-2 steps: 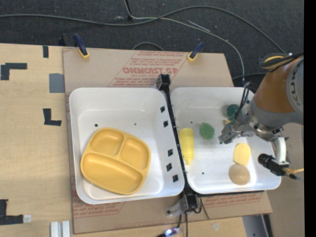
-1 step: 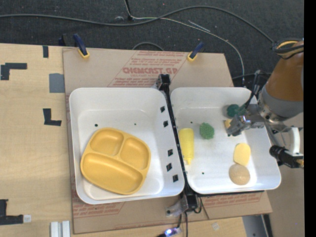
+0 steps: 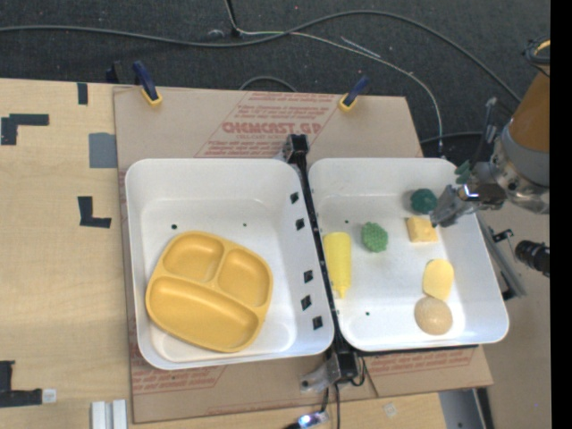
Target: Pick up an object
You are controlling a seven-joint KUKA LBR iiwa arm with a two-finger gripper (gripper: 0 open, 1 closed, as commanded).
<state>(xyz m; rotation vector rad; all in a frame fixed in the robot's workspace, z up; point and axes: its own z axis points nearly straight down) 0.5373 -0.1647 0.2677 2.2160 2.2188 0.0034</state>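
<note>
In the right bin point(image 3: 393, 329) lie a yellow corn cob point(image 3: 338, 262) by the left wall, a green broccoli piece point(image 3: 374, 237), a dark teal round piece point(image 3: 422, 201), a yellow cheese wedge point(image 3: 420, 230), a pale yellow oval point(image 3: 438, 278) and a beige ball point(image 3: 433, 315). My gripper point(image 3: 450, 207) hovers at the bin's right side, just right of the teal piece and above the cheese wedge. Nothing shows between its fingers.
The left bin point(image 3: 143, 186) holds a yellow divided plate point(image 3: 209, 290). Both bins rest on a cardboard sheet point(image 3: 268, 123) held by two clamps at the back. Cables run over the dark floor behind. A black divider clip point(image 3: 296, 146) sits between the bins.
</note>
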